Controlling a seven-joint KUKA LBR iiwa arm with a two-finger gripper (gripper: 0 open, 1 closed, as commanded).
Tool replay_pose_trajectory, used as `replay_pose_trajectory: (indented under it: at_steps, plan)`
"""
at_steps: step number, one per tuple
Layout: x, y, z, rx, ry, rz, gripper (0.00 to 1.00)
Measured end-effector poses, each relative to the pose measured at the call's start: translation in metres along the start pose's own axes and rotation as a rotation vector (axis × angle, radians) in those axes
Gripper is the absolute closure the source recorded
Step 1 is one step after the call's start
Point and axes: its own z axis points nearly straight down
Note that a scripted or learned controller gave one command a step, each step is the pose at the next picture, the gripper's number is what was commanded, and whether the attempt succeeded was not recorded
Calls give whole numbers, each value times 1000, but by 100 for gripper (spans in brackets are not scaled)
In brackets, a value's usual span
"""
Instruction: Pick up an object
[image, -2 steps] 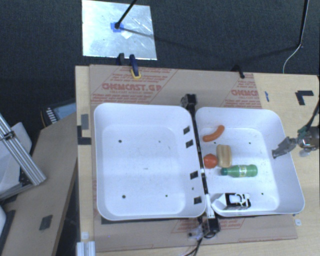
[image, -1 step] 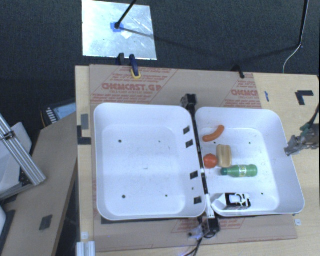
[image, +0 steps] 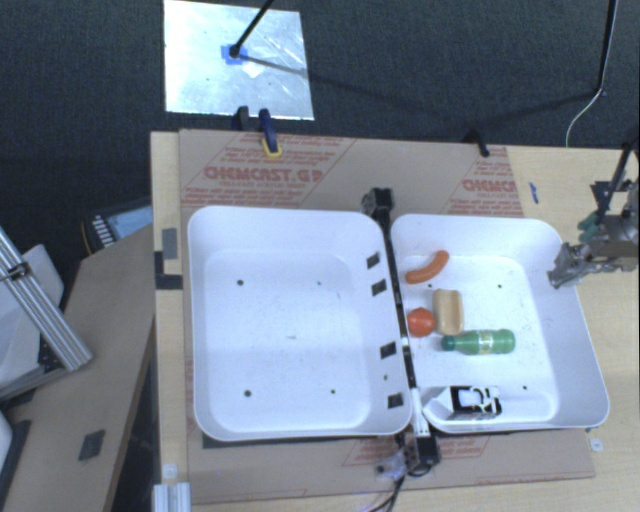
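On the bench, 2 shallow white bins sit side by side, touching along a black hinge-like strip.

Item 1: left bin. Contents: none seen; bare floor with a few small dark dots.

Item 2: right bin. Contents, 5 pieces, all placed relative to the central strip:
- orange sausage-shaped toy, near the strip, toward the bin's far side, lying at a slant.
- tan bun-like block, just nearer than the sausage, a little off the strip.
- red ball-like piece, just beside the strip, touching or nearly touching the tan block's side.
- green bottle, lying on its side, pointing away from the strip, just nearer than the tan block.
- black-and-white packet, close to the strip at the bin's near edge.

Item 3: gripper, at the right bin's outer rim, well apart from all 5 pieces. Whether its claw is spread or pressed together cannot be told; nothing is seen in it.
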Motion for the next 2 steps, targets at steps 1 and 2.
replay_pose_trajectory:
  at_steps: [1,2]
  plan:
    - [79,31,-56,0,2,-3,100]
    - [116,38,-157,-5,1,2,100]
